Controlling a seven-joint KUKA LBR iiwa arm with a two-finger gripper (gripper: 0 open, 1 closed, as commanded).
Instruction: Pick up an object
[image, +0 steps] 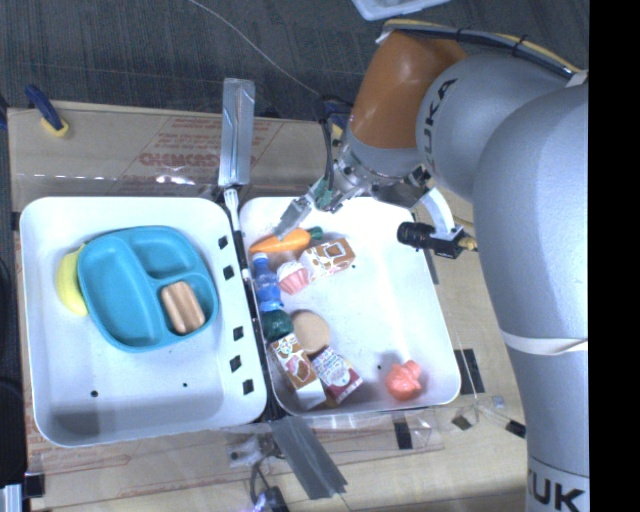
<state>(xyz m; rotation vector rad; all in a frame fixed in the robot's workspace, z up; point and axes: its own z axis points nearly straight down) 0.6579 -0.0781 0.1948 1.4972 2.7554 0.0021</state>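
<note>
Off to the far left of the fingers, a banana (68, 281) is lying against a blue tray (125, 290) holding a small sausage roll (183, 306) in the left bin (60, 400). In the right bin (430, 330), a carrot (282, 242) is sitting just below the fingertips, with a blue bottle (264, 283) under it and a carton (329, 258) to its right. The gripper (300, 211) is hovering over the carrot; whether the fingers are parted I cannot tell, and nothing is showing between them. The arm seems to be approaching, so lowering straight down and closing on the carrot looks next.
</note>
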